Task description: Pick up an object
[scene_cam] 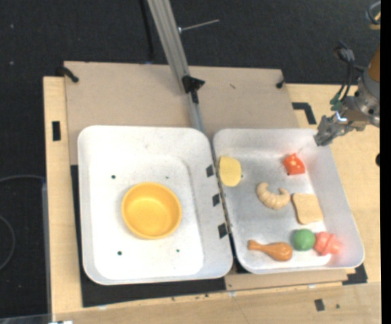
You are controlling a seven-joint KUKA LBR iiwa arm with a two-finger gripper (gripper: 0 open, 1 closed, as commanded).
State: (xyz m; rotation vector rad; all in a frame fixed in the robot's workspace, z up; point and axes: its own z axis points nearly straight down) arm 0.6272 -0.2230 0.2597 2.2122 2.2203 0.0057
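Near rim of right bin (296, 267): drumstick (271, 250), green ball (303, 239), pink piece (324, 243). Above: toast (307, 208), croissant (273, 196), yellow piece (229, 171) at 9 o'clock, red piece (293, 164). Left bin (100, 201): yellow bowl (151, 210). Claw (325, 135) at bin's 1 o'clock corner; grip state cannot be told.
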